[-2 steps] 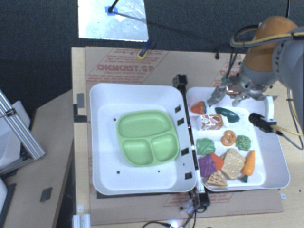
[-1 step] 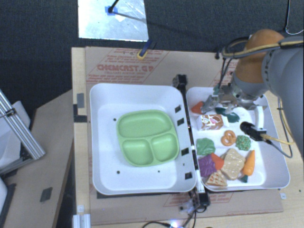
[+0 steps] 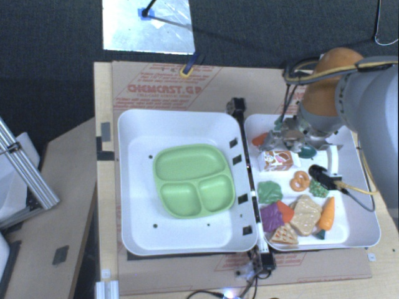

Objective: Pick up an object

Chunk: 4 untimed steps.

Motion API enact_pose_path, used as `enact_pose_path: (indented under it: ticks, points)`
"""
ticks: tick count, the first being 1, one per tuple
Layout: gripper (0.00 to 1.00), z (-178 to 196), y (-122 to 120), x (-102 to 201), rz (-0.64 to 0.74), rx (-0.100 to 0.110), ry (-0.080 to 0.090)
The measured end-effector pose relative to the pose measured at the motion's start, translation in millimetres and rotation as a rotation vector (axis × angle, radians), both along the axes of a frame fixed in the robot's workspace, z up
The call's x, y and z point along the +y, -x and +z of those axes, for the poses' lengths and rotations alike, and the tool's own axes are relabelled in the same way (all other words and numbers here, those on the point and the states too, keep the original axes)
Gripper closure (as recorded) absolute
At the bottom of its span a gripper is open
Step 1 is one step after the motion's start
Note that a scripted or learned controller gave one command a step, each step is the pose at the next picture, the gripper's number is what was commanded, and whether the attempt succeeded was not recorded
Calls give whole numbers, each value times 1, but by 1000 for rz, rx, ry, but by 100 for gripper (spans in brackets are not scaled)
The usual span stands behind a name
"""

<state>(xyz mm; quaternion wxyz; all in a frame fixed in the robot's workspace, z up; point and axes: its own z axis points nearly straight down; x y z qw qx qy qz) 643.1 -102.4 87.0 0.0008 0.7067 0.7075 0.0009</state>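
My gripper hangs low over the far left part of the right bin, at the end of the grey and orange arm. Just below it lies a white and red packet, and a small red-orange piece lies to its left. A teal piece sits just to the right of the gripper. Whether the gripper touches any of them I cannot make out.
Further forward in the right bin lie a pretzel, a green leaf, a purple piece, toast, a carrot and a pizza slice. The left bin holds a green divided plate.
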Motion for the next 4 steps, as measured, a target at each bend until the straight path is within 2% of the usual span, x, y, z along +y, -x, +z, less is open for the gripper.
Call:
enact_pose_path:
  ticks: [1, 3, 4]
  points:
    - [100, 10, 0, 0, -1, -2, 0]
    - [100, 111, -17, -1, 5, -6, 1]
    - [100, 140, -19, -1, 5, -4, 1]
